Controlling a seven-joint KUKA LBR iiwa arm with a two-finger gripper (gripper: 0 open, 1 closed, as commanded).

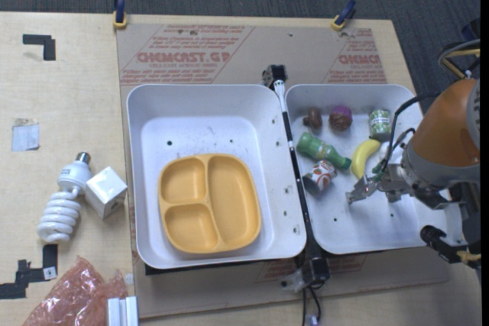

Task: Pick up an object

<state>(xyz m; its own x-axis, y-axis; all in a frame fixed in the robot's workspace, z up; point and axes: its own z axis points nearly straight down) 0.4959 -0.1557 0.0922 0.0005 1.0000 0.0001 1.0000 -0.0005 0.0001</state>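
Pincer (361,193) beside one banana (365,156), one green bottle (322,150).

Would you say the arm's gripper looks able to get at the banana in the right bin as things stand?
Probably yes. The gripper hangs in the right bin just below the banana, with bare floor between them. The green bottle lies to its left, close but apart.

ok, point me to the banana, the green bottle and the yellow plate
banana (364,156), camera view, middle of the peel
green bottle (321,149), camera view, middle of its body
yellow plate (229,198), camera view, floor of the large right compartment
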